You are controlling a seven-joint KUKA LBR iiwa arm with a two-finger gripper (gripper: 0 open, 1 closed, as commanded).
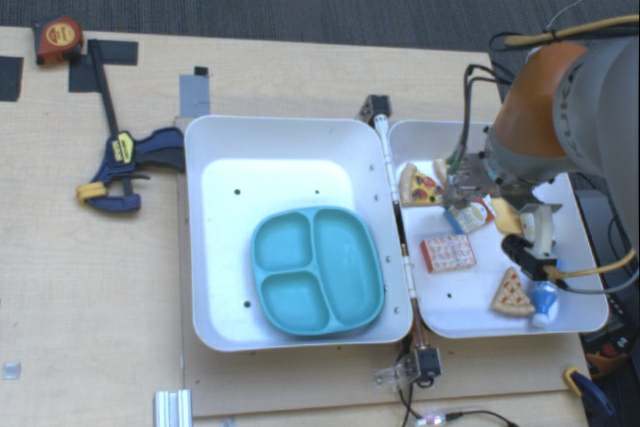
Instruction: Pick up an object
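Note:
My gripper (463,189) is low in the right bin (575,320), near its back left part. Just left of it lies a pizza-slice toy (417,183). A small blue and white packet (466,216) lies right under the gripper's front side, with a yellow piece (506,214) beside it. A red and white box (448,253) lies nearer the middle of the bin. A second pizza slice (511,295) and a small blue object (544,303) rest at the front right. The view hides whether anything is held.
The left bin (215,215) holds a blue three-part plate (318,268). The arm's grey body and orange band (545,100) cover the right bin's back right. On the bench at the left lie a blue clamp (125,165) and a tape measure (58,38).

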